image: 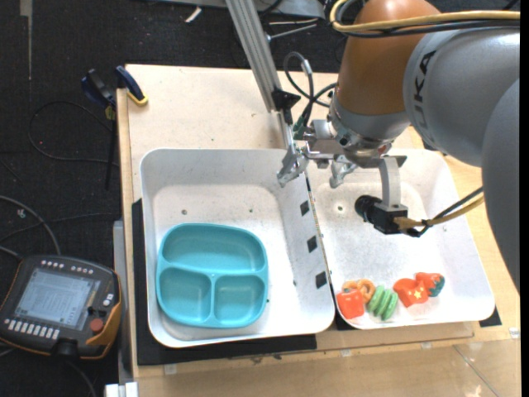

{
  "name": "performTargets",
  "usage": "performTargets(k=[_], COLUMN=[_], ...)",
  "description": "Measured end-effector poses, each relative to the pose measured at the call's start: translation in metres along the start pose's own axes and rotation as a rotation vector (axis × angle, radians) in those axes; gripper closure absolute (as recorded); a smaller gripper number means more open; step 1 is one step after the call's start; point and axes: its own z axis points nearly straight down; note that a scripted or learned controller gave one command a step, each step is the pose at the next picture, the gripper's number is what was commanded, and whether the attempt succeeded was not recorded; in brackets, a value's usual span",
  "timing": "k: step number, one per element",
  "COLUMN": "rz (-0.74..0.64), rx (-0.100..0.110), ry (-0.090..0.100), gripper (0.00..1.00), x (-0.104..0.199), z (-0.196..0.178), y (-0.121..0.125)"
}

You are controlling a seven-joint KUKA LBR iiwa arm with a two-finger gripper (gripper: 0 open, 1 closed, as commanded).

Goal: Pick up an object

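Observation:
Several small toy foods lie along the front edge of the right bin point(463, 222): a red pepper point(350, 304), an orange ring point(360, 287), a green ridged piece point(382, 302), a red piece point(411, 292) and a red and teal piece point(431, 282). My gripper point(314, 172) hangs at the back of the bins, above the divider between them and far behind the toys. It is open, with one finger point(289, 169) over the left bin's edge, the other point(340, 173) over the right bin, and nothing between them.
A teal three-compartment tray point(213, 274) sits in the left bin point(165, 180). A black fitting on a cable point(381, 214) hangs from the arm over the right bin. A metal strut point(254, 44) slants down behind the gripper. A teach pendant point(58, 304) lies at lower left.

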Motion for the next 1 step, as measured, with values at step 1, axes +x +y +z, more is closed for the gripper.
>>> performTargets(k=[1], rz=[0.005], rx=[-0.011], ry=[-0.002], gripper=[0.00], x=[0.0243], z=[-0.0601], y=[0.0332])
